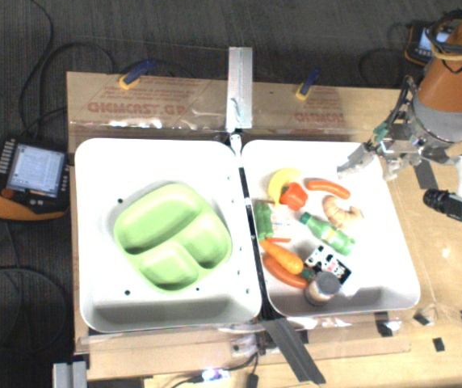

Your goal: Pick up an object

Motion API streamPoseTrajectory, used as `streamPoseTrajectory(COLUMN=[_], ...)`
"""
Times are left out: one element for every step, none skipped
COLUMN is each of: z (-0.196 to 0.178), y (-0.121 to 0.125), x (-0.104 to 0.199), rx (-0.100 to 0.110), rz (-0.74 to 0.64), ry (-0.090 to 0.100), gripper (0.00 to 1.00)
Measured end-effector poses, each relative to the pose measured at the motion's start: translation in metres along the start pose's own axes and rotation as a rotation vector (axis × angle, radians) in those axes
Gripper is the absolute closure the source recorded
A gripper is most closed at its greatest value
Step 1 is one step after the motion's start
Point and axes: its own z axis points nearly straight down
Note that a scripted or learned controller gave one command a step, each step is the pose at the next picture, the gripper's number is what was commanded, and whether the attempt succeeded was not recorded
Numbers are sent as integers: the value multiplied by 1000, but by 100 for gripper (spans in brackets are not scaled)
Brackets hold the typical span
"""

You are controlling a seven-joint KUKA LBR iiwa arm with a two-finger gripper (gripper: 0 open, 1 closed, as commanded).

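A smooth green plastic tray [173, 235] with three hollows lies in the left bin [94, 168]. The right bin [392, 249] holds a heap of small toys: a yellow banana [282, 181], a red sausage [327, 187] lying across, a green bottle [328, 234] slanting toward the bin's near right corner, and an orange carrot [283, 256] slanting likewise. The gripper [359, 162] hangs over that bin's far right corner; whether its fingers are open or closed cannot be told.

bright even light | bins [215, 148] glare white | slightly soft focus
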Motion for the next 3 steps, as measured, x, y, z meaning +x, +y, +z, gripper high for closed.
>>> streamPoseTrajectory(z=[142, 140, 131], y=[37, -11, -11], x=[68, -10, -10], rx=[-11, -12, -13], rz=[-19, 16, 17], ry=[-4, 1, 0], gripper=[0, 0, 100])
